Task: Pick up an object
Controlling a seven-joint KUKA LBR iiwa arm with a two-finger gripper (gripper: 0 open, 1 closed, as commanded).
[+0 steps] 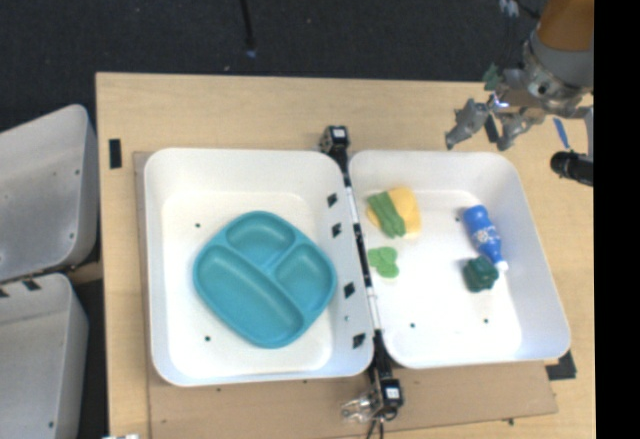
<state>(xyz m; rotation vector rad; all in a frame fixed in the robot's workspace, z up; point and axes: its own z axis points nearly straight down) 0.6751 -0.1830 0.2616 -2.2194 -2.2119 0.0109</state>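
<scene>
Early in the pick, by the look of it: nothing grasped yet, with the tool (487,124) hanging above the far rim of the right bin (535,327), near its upper right corner, below the orange-banded wrist. Fingers spread, nothing between them, so released and unladen. Candidates all in the right bin: a yellow and green toy (393,212) near the divider side, a small green piece (383,262) just below it, a blue cylinder-like toy (481,232) toward the right wall, and a dark green lump (480,274) touching or nearly touching the cylinder's lower end. In the left bin (170,327), a teal divided plate (264,277), flat and broad, likely awkward for a two-finger grip. Next move, as a judgement: travel inward over the right bin, choice of one target, descent with fingers straddling it. Blue cylinder probably the nearest option, though the dark green lump crowds one end, so a grasp across its upper half seems safer. Yellow and green toy stands clearer of neighbours but calls for a longer reach across the worktop (300,97).
</scene>
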